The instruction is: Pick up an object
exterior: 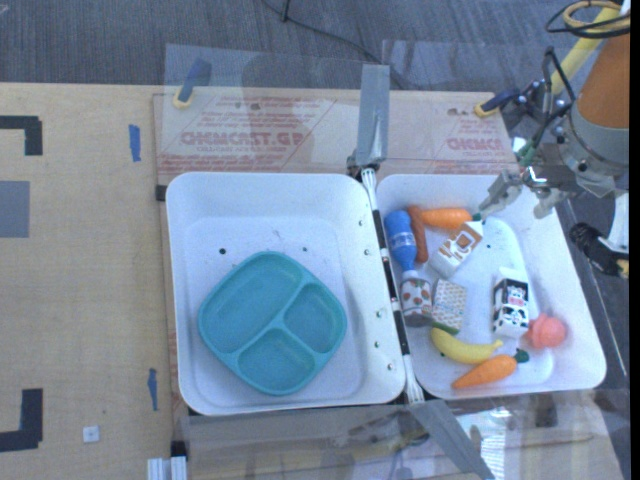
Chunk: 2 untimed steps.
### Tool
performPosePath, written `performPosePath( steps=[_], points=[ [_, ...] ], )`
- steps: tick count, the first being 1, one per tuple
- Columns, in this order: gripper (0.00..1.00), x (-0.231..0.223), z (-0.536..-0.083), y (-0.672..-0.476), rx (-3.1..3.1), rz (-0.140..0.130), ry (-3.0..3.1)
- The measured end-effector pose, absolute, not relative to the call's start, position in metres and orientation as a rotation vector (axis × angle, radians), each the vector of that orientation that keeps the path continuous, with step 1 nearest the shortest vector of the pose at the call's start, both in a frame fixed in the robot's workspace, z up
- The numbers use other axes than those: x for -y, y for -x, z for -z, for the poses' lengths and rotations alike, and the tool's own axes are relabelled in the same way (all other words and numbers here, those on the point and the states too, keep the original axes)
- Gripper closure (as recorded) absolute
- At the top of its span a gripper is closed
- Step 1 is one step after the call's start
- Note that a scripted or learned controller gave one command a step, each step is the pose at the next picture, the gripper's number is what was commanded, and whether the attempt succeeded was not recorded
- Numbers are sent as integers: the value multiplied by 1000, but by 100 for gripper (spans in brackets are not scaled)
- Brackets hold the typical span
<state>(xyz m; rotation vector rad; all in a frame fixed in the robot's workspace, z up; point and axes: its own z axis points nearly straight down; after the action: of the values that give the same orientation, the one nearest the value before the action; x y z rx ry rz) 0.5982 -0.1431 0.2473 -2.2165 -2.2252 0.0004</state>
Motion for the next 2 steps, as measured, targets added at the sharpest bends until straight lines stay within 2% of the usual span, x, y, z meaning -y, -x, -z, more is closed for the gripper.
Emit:
performPosePath(
  steps=[1,2],
  points=[
    [0,182,-106,-516,2013,-1,2410],
    [100,185,-116,-516,2008,0,2418]
  ],
)
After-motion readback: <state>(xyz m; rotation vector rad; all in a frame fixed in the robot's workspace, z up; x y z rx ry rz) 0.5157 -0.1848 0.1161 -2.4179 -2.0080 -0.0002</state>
